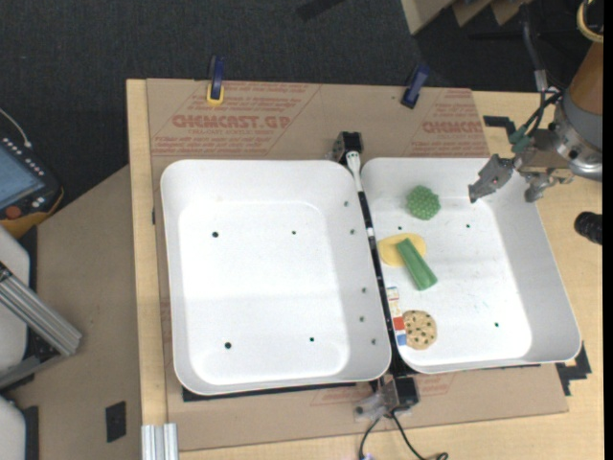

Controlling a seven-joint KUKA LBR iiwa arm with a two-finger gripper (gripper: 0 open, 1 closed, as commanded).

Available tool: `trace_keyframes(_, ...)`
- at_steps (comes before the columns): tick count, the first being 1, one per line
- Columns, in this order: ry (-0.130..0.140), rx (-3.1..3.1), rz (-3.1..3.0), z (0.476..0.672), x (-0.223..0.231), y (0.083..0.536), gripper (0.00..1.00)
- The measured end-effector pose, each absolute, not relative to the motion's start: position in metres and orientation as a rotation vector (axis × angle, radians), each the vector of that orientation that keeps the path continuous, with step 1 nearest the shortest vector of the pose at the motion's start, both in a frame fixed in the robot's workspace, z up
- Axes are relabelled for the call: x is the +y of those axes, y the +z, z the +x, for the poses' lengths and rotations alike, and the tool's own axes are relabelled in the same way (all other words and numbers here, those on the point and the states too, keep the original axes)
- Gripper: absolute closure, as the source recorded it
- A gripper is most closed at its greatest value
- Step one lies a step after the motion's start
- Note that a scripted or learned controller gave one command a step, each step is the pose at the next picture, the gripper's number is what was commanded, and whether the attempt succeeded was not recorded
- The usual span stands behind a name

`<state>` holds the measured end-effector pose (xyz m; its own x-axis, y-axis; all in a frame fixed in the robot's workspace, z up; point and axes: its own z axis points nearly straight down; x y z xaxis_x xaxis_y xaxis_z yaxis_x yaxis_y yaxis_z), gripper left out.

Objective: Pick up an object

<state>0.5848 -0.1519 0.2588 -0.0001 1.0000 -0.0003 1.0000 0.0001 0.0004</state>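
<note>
Here, two shallow white bins sit side by side on a cardboard-covered desk (287, 103), and the right bin (517, 286) serves as the landmark for all positions. The arm enters from the right; its pincer (508, 182) hovers over the far right part of that bin, with its two fingers spread apart and nothing between them. Four objects lie in the right bin, all toward its left half. A knobbly green ball (422, 202) rests near the far wall, apart from the pincer and to its left. Nearer the middle, a green stick (417, 264) lies tilted across a flat yellow piece (392, 250), touching it. A round cookie-like disc (419, 329) lies by the bin's near left corner, just beside a small red and blue item (399, 325) at the rim. The left bin (192, 257) adjoins the right bin's left wall.
</note>
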Motion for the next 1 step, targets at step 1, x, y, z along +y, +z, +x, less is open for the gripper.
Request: trace_keyframes(1, -0.007, 2.223, 2.232, 0.5144, -0.1608, 0.2101, 0.0)
